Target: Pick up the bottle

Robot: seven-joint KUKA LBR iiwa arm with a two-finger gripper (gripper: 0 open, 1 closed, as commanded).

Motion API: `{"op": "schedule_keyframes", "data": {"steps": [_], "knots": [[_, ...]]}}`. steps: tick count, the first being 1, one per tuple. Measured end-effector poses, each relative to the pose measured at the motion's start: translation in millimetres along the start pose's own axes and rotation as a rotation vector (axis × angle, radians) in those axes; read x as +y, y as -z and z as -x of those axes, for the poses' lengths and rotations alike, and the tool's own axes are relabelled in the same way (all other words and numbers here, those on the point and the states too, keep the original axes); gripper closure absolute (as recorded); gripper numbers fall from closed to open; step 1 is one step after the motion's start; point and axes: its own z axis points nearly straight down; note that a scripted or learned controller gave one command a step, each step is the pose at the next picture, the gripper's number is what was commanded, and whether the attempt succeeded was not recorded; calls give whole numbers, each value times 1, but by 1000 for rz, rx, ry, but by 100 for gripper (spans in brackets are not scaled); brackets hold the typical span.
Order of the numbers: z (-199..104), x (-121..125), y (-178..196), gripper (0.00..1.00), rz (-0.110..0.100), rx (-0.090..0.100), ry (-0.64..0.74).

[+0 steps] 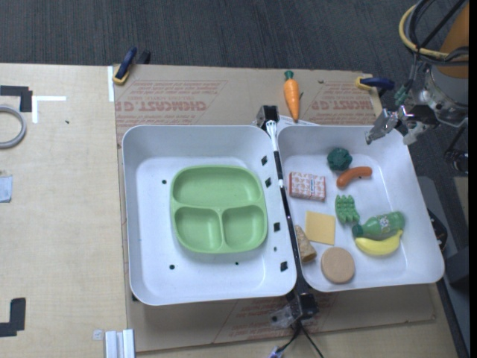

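The bottle [383, 223] is small and green and lies on its side in the right bin [417, 192], resting against a yellow banana [378, 245] just below it. My gripper [390, 132] hangs over the bin's far right corner, well above and behind the bottle, and is open with nothing between its fingers. The grey arm with its orange band comes in from the upper right.
The right bin also holds a broccoli [339, 158], a sausage [353, 175], a small carton [307, 186], a cheese slice [321, 228], a green leafy piece [346, 209], a round bun [337, 265] and a bread piece [303, 245]. The left bin [141, 200] holds a green divided tray [219, 209]. A carrot [291, 94] lies outside behind the bins.
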Motion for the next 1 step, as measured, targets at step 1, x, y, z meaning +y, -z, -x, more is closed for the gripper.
{"op": "schedule_keyframes", "data": {"steps": [1], "knots": [[0, 1, 10, 100, 2, -2, 3]]}}
